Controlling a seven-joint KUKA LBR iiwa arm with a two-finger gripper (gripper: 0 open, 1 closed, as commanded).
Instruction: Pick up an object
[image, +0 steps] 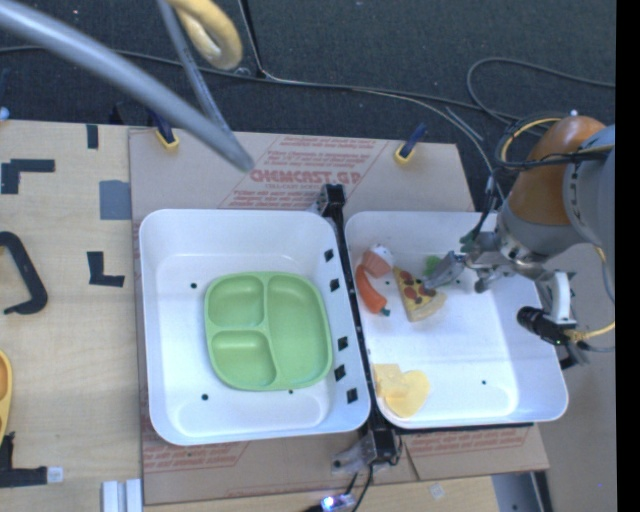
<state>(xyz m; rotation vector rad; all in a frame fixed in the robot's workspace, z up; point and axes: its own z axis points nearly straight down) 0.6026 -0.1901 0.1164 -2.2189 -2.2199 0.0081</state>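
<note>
In the right bin (500, 400) lie a pizza-slice toy (417, 295), an orange and white toy (373, 278) by the divider, and a pale yellow piece (402, 390) near the front left corner. My gripper (447, 275) reaches in from the right and hangs just right of the pizza slice, its dark fingers pointing at it, with a small green bit showing at the tips. The grey arm with its orange band (550, 190) stands over the bin's right rim.
The left bin (160, 330) holds a green divided plate (268, 330). Black clips run along the divider (345, 300) between the bins. A cable (520, 90) loops behind the arm, and a grey pole (130, 80) crosses the upper left.
</note>
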